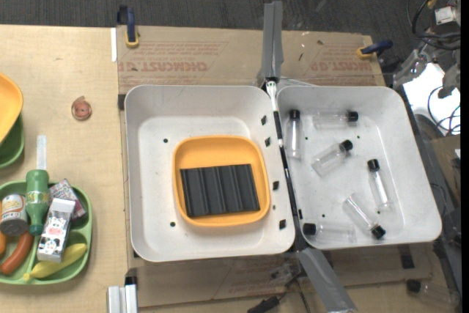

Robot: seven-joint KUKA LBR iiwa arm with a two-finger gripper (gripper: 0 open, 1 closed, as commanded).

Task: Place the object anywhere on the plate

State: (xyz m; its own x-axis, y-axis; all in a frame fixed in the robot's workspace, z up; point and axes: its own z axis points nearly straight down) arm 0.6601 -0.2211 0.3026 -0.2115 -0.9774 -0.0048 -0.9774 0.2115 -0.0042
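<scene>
Closest to the lens, along the bench's front edge, sit the near rims of the two white bins. The right bin (pixel 418 157) holds the loose things: six clear vials with black caps, all much alike and see-through enough that their bodies fade into the white floor.

- One vial (pixel 294 135) lies along the left wall, cap at the far end.
- A second (pixel 330 116) lies crosswise near the far wall.
- A third (pixel 330 157) lies tilted near the middle.
- A fourth (pixel 377 185) lies toward the right wall.
- A fifth (pixel 361 213) lies slanted near the front.
- A sixth (pixel 330 233) lies against the front wall and is the hardest to make out.

None touches another. All are well apart from the orange plate (pixel 220 146), which sits in the middle of the left bin (pixel 135 179) and carries a dark ridged slab (pixel 220 189).

Under both bins lies brown cardboard (pixel 190 59).

At the lower left, a green dish (pixel 77 260) holds toy food and a small bottle, cut by the picture's edge.
</scene>
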